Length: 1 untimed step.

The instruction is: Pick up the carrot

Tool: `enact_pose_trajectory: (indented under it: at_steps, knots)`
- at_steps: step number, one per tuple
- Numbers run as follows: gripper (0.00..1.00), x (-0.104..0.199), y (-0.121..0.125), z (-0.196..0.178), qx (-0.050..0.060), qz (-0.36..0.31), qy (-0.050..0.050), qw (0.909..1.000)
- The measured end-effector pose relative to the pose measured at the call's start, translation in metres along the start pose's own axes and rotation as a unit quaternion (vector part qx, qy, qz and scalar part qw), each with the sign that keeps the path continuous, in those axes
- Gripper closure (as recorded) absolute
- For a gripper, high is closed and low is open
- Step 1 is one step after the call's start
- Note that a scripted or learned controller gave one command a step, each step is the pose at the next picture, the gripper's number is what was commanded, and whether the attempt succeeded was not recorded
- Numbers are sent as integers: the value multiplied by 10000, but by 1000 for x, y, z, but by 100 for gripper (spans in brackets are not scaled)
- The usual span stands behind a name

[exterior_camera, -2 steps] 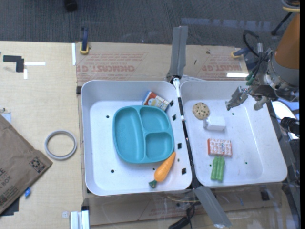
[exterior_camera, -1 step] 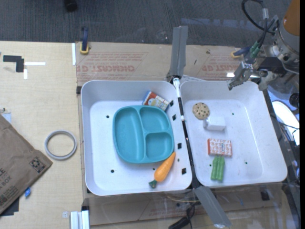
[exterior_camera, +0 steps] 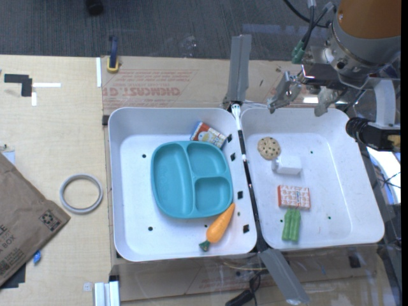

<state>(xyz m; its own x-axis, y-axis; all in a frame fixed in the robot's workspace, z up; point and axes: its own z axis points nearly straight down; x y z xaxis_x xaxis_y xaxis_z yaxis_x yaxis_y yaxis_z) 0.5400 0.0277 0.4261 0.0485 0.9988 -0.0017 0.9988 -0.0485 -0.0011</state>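
Carrot (exterior_camera: 219,225) not picked yet, lying at the near edge of the left bin (exterior_camera: 127,190) just beside the blue plate (exterior_camera: 190,178); claw (exterior_camera: 303,99) open and empty, up over the right bin's (exterior_camera: 357,171) far rim, well apart.

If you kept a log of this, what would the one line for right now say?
goal: pick up carrot | carrot: left bin, beside teal plate | gripper: open, above right bin's far edge, holding nothing | status: not yet grasped

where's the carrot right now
The carrot lies in the left bin, near its front right corner, just against the lower right edge of the teal divided plate.
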Motion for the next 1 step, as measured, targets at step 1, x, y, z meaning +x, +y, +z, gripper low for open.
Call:
enact_pose_trajectory:
  at_steps: [1]
  knots:
    - [0, 74, -11, -14, 5, 12, -2, 10000]
